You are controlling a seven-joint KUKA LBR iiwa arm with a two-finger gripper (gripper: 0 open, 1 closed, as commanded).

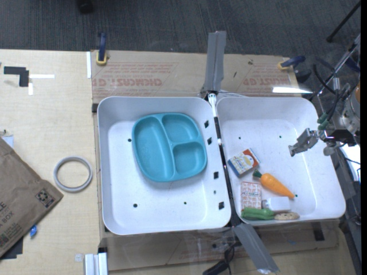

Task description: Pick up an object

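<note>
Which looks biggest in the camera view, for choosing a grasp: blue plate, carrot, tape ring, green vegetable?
1. Blue plate
2. Tape ring
3. Carrot and green vegetable look alike; not ranked.

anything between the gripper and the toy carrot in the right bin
Nothing visible. The gripper is over bare floor of the right bin, and the carrot lies down-left of it with only bin floor between them.
</note>
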